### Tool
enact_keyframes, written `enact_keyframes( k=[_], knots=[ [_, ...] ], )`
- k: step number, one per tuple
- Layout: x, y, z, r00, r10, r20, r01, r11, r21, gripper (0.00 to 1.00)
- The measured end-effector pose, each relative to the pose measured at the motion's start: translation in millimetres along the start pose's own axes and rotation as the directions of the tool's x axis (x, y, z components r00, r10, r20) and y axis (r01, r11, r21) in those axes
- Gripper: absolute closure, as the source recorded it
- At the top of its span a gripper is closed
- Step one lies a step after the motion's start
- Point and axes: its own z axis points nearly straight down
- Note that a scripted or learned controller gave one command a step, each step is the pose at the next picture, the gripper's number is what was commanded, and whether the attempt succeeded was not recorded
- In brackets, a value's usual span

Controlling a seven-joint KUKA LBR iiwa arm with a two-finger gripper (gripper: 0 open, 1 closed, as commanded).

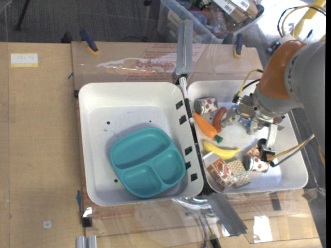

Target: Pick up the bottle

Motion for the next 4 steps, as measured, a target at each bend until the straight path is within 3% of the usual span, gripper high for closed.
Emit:
enact_keyframes(
  k=[1,2,3,4],
  knots=[
    [-24,-61,-1,1.0,-0.009,0.0,0.009,1.0,-0.001,0.0],
    [30,11,1,1.0,-0.02,0.002,0.02,1.0,0.003,0.0],
    [12,-37,0,0.987,-0.158,0.0,0.158,0.987,0.0,0.0],
    [15,-40,0,0.99,-0.142,0.0,0.142,0.99,-0.001,0.0]
  ],
)
